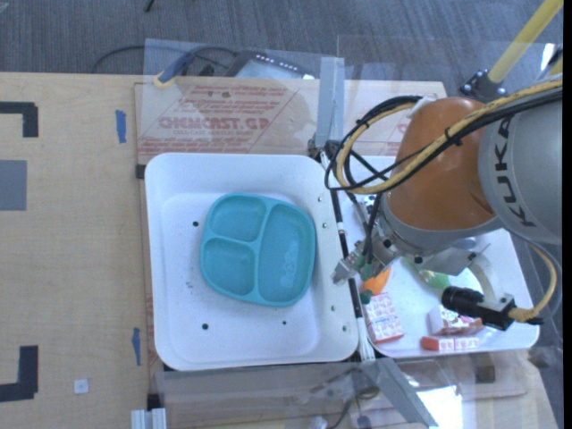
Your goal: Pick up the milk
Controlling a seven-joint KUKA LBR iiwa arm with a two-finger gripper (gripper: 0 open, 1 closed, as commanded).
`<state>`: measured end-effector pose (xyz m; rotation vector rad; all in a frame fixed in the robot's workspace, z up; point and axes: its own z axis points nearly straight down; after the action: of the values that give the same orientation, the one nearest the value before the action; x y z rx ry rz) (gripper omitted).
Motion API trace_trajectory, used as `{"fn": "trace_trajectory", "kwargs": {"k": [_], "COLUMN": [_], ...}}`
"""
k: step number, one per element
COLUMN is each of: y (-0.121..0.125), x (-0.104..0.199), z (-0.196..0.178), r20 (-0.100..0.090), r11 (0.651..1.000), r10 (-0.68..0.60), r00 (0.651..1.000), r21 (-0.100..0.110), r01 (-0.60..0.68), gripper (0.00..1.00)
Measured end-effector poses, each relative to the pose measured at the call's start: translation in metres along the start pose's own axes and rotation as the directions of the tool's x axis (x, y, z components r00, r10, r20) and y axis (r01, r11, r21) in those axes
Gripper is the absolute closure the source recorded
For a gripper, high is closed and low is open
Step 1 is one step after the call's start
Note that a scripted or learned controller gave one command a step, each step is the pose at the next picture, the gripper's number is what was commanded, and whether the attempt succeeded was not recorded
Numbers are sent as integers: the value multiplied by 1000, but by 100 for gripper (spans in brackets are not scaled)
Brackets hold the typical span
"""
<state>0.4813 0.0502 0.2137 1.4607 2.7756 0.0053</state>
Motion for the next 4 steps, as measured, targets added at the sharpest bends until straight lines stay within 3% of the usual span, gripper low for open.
{"fn": "trace_trajectory", "kwargs": {"k": [1,2,3,4], "y": [6,22,23,62], "x": [10,34,34,93], "z": [-21,-29,-39,-80], "r20": [-1,-2,1,-2], "r11": [973,949,950,963], "r10": [-230,-315,-313,-268], "r00": [973,949,950,963], "r21": [1,1,-2,1], "r01": [230,315,313,268], "gripper": [100,100,100,100]}}
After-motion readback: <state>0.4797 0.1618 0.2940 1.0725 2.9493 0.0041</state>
